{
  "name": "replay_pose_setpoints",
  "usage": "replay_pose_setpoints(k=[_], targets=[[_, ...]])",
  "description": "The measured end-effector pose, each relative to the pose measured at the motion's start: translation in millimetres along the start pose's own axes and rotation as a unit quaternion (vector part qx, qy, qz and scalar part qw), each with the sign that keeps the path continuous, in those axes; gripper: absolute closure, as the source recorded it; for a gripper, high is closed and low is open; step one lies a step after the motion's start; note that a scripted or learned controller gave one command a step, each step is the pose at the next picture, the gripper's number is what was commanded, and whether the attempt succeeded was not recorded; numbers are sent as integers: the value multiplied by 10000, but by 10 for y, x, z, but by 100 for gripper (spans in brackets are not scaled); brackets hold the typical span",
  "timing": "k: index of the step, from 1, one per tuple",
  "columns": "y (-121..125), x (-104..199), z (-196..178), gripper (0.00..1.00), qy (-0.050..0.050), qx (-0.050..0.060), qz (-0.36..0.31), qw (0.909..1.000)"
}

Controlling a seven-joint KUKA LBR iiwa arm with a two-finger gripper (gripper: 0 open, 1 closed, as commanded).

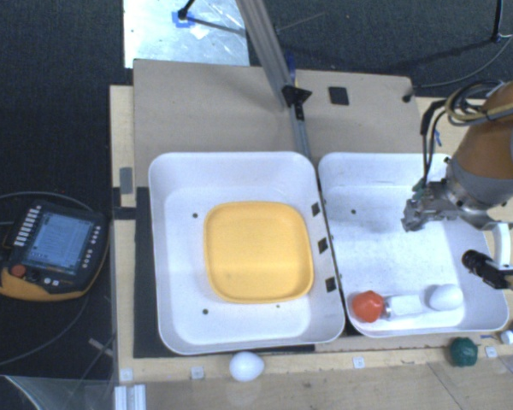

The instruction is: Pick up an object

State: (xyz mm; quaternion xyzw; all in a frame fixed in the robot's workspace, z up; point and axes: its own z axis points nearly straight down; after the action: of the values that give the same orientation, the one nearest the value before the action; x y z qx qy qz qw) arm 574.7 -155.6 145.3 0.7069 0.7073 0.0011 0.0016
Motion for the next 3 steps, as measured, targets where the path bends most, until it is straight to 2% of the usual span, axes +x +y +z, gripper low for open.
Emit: replay_pose_setpoints(k=[1,2,3], targets=[[5,-46,-620,100,-2,-9,0,10000],[15,-48,-1060,100,-1,-4,0,10000],[-18,423,-1119,100,8,13,-17,10000]])
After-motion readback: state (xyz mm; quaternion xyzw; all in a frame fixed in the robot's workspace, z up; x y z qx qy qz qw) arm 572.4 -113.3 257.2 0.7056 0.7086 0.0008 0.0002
